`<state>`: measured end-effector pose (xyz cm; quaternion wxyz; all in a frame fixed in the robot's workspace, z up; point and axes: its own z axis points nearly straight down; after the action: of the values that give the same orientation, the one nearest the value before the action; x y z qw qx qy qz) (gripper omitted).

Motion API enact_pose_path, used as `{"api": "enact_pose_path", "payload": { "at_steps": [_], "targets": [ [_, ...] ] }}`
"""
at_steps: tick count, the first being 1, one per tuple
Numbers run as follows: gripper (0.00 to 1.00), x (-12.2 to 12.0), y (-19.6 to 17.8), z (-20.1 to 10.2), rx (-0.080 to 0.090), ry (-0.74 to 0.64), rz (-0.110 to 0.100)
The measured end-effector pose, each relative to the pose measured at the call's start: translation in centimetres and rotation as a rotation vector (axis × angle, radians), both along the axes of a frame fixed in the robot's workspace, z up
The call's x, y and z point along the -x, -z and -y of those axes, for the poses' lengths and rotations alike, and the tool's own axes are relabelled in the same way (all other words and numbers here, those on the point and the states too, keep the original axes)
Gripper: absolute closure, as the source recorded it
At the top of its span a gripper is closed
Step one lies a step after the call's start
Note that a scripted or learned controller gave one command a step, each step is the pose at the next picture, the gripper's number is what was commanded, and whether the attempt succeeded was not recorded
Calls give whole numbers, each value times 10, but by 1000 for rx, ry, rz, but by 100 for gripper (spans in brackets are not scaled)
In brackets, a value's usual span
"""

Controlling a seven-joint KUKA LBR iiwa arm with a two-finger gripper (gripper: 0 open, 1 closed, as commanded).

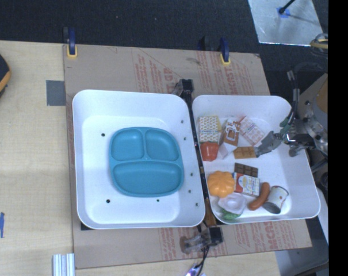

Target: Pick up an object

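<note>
On the counter (30,154), the left white bin (87,154) holds a blue three-compartment plastic plate (146,160). The right white bin (294,171) carries a heap of toy foods: an orange rounded piece (221,183), a brown sausage (259,196), a chocolate bar (246,169) and small boxes. The jaws (271,142) hang over the bin's right half, near a tan cracker (243,152); whether they are parted or closed cannot be told.

grey metal gripper (271,143) (dark fingers), cabled wrist
</note>
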<state>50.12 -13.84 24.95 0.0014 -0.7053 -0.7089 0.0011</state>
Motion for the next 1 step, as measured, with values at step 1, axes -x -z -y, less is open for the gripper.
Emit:
{"api": "enact_pose_path", "payload": {
  "at_steps": [1],
  "targets": [
    [0, -73, 108, 3, 2, -6, 3]
  ]
}}
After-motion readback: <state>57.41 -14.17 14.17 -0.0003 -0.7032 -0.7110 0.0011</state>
